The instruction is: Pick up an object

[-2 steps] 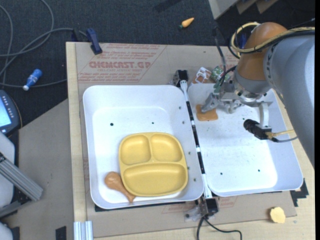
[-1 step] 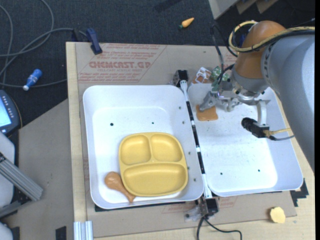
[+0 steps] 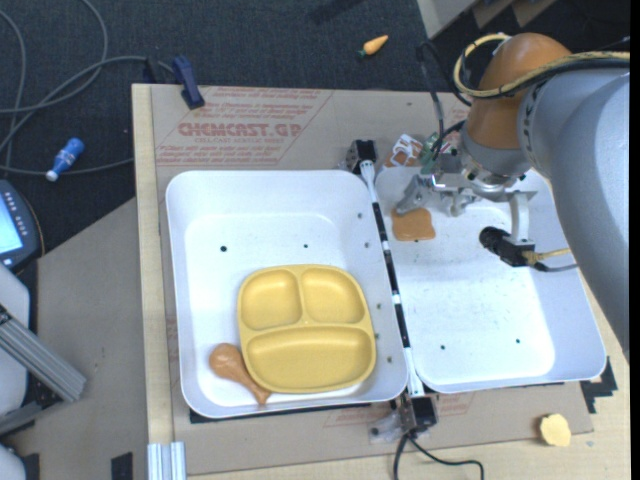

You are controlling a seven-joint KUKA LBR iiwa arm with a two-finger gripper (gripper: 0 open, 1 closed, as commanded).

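You see the arm (image 3: 560, 98) reaching in from the right, its orange band at the top of the right bin (image 3: 500, 318). The gripper (image 3: 425, 196) sits low over that bin's upper left corner, close to the divider between the two bins. A flat brown-orange piece (image 3: 413, 226) lies just below and against the fingertips, on the bin floor or barely off it; you cannot tell which. You also cannot tell whether the piece sits between the fingers or merely beside them, and the spread of the fingers is not readable from this slant. A black cable fitting (image 3: 505, 245) hangs from the wrist over the bin's upper right area.

In the left bin (image 3: 200, 218) you have a yellow divided plate (image 3: 303, 326) with three compartments, resting in the lower half. An orange drumstick-shaped toy (image 3: 236, 368) lies touching the plate's lower left edge, its thin end pointing toward the bin's bottom wall.

Outside the bins: a small yellow piece (image 3: 554, 429) on the bench at lower right, an orange scrap (image 3: 374, 44) on the dark floor above the bench, and a blue bottle-like item (image 3: 66, 156) on the floor to the left.
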